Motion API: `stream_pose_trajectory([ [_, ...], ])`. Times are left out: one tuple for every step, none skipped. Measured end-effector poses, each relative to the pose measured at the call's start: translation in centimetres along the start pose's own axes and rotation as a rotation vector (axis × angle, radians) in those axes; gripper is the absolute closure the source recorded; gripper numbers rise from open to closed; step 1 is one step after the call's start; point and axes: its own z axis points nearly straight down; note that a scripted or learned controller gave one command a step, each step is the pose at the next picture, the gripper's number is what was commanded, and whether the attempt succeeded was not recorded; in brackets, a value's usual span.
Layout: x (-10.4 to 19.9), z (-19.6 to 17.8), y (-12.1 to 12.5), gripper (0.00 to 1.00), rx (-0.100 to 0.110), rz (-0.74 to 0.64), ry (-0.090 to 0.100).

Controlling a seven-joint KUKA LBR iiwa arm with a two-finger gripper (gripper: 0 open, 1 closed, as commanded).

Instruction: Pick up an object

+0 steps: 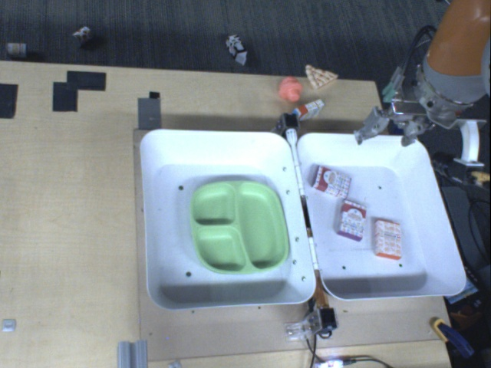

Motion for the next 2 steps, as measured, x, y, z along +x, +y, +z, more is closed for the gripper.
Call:
stream_pose_trajectory([
  [-2.9, 15.7, -5.3, 0.0, 0.002, 0.002, 0.0],
  [1.2, 18.0, -8.7, 0.0, -0.004, 0.002, -0.002],
])
